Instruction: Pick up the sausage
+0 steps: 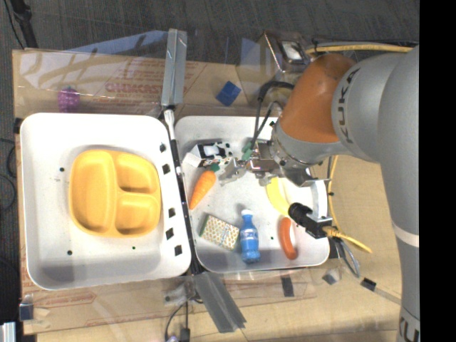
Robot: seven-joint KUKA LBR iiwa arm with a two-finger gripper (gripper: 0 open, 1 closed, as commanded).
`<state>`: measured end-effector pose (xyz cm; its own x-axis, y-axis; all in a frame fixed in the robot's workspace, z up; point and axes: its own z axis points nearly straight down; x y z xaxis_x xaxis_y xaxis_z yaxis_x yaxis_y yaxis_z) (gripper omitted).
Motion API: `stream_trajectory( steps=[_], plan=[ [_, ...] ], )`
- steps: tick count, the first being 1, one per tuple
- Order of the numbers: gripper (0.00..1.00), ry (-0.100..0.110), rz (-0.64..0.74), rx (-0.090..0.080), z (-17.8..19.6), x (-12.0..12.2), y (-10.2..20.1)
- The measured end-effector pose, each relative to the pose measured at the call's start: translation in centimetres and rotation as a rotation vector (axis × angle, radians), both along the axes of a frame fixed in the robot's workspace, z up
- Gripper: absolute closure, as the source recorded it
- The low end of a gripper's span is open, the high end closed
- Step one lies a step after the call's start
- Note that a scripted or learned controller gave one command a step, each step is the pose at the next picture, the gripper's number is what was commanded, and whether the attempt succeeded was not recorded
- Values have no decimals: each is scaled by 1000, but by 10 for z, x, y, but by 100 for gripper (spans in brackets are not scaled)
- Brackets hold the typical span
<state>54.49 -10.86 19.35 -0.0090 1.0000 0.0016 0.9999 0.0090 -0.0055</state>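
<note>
Over the right bin (187,191), hand (231,168) beside the carrot (202,188).

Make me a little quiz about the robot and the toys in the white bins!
1. True or false: the yellow tray lies in the left bin.
2. Which toy lies nearest the bin divider in the right bin? A) the blue bottle B) the carrot C) the sausage
3. Fill in: the robot's hand hovers over the ____ half of the right bin, near the carrot's green end.

Key: 1 true. 2 B. 3 upper (far). The orange-red sausage lies at the bin's lower right, apart from the hand.
</note>
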Motion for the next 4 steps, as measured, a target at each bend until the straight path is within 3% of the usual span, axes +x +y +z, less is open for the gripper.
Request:
stream_trajectory(
  steps=[1,2,3,4],
  plan=[
    [0,-1,-152,0,-23,-29,-63],
    [0,-3,-71,-1,-68,-68,-87],
    [0,-15,-96,-2,-95,-64,-99],
    [100,-14,-90,-2,-86,-63,-99]
  ],
)
